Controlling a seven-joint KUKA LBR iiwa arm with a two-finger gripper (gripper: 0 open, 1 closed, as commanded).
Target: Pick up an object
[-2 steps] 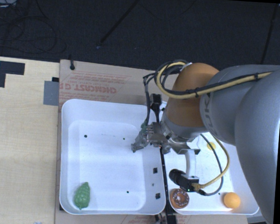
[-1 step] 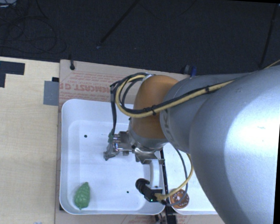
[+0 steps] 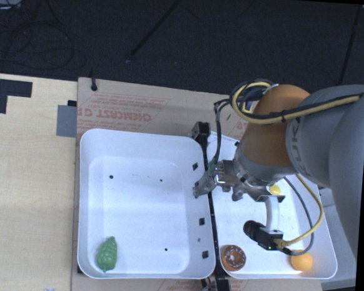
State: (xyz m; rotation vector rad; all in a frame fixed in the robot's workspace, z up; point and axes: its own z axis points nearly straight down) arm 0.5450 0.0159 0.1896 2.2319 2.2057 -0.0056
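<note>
My gripper (image 3: 225,184) hangs under the orange-banded wrist, low over the left part of the right bin (image 3: 323,259), close to the divider between the bins. The wrist hides most of it. A brown chocolate-glazed donut (image 3: 233,257) lies at the right bin's front left corner, well in front of the gripper. An orange ball (image 3: 301,262) rests at that bin's front right. A small yellow object (image 3: 274,190) peeks out just right of the gripper, partly covered by the arm. A green lumpy object (image 3: 106,254) sits in the front left corner of the left bin (image 3: 138,148).
The black divider rail (image 3: 207,206) runs between the two bins, right beside the gripper. Cardboard (image 3: 141,104) lies under the bins, and a wooden bench top (image 3: 21,192) extends to the left. The grey arm covers the right bin's far right side.
</note>
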